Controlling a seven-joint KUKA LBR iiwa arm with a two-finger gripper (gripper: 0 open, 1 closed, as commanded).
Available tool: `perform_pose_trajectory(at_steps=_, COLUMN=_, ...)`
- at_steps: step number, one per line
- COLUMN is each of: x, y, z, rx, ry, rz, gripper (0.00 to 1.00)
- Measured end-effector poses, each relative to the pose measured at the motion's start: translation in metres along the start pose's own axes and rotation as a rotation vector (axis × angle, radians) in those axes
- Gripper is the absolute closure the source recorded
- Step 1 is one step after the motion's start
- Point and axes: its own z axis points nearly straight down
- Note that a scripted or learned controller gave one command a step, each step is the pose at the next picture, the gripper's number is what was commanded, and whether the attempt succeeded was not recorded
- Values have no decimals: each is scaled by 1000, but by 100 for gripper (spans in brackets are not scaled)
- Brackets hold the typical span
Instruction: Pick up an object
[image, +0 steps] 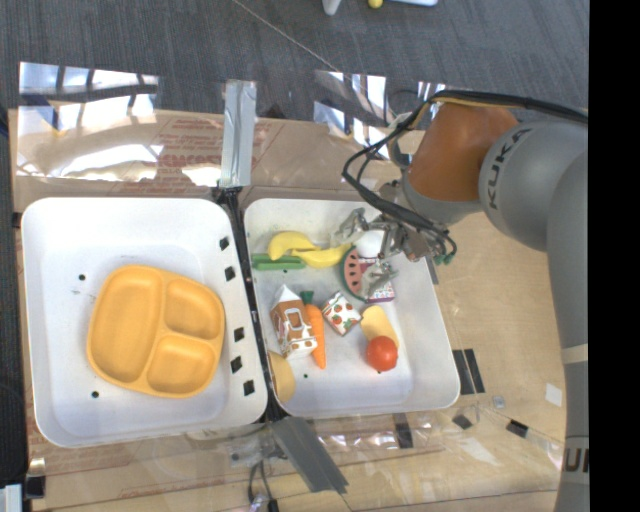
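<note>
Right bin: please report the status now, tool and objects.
Tool low in right bin, over watermelon slice. Nothing seen held. Banana, carrot, tomato crowd close. Yellow tray in left bin.

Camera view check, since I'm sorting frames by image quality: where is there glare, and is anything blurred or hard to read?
In the camera view, bright glare streaks the shiny sheeting behind the left bin; the yellow tray and the tomato are evenly lit and sharp; the hand is a cluttered tangle over the right bin, so its finger state is unreadable.

Robot lab: taped bench (130, 150), 2 white bins (50, 300), toy food.
</note>
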Motion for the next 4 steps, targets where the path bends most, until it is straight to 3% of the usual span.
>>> perform_pose_trajectory(at_steps=1, x=0, y=1, z=10, rx=-4, ry=7, rz=-239, gripper=0)
perform_pose_trajectory(at_steps=2, x=28, y=83, z=11, rx=-13, ry=17, rz=-153, gripper=0)
perform_pose_trajectory(at_steps=3, x=31, y=120, z=12, rx=-2, ry=14, rz=-217, gripper=0)
perform_pose_trajectory(at_steps=4, x=31, y=111, z=-1, rx=15, ry=15, rz=-217, gripper=100)
